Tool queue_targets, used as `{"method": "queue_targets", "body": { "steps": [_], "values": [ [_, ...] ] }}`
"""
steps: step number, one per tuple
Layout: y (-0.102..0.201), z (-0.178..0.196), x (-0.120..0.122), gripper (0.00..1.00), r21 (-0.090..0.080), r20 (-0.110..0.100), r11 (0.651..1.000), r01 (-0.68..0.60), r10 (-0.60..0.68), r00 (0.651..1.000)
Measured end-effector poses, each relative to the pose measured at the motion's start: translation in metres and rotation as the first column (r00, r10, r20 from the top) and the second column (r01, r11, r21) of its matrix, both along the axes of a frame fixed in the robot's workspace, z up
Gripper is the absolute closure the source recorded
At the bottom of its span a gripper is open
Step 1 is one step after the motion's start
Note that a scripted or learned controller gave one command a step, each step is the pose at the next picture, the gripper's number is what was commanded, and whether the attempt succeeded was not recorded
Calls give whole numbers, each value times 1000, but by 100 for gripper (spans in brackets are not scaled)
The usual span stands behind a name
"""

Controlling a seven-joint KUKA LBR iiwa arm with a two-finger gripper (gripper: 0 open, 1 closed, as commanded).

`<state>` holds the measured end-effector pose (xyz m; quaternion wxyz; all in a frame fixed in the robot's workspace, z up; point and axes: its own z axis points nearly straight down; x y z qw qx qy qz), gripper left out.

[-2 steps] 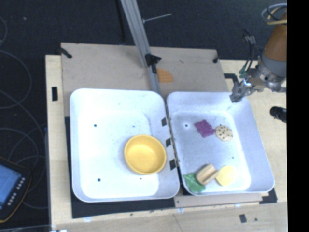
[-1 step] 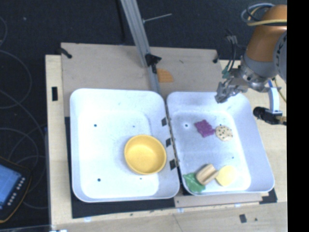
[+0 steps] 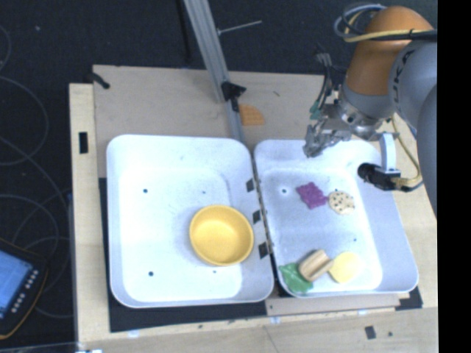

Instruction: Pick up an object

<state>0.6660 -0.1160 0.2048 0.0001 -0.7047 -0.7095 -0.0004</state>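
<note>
My gripper [image 3: 315,147] hangs over the far rim of the right bin [image 3: 383,219], above and apart from everything in it. Nothing shows between its fingers. A purple piece [image 3: 311,195] lies near the bin's middle, with a speckled cookie [image 3: 341,201] just to its right. Along the near edge sit a tan block [image 3: 313,264], a yellow round piece [image 3: 344,268] and a green piece [image 3: 294,279]. A yellow bowl [image 3: 221,234] stands in the left bin [image 3: 147,197], near its right side.
A grey metal post [image 3: 210,50] slants up from between the bins at the back. A small orange tag [image 3: 251,115] lies on the bench behind the bins. Dark floor surrounds the bench.
</note>
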Motion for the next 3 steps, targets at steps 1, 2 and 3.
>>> {"method": "queue_targets", "body": {
  "steps": [1, 2, 3],
  "values": [
    [51, 17, -4, 100, 2, 2, 1000, -1, 1, 1000],
    [103, 33, -4, 100, 1, 3, 1000, -1, 1, 1000],
    [157, 26, 4, 100, 0, 1, 1000, -1, 1, 1000]
  ]
}}
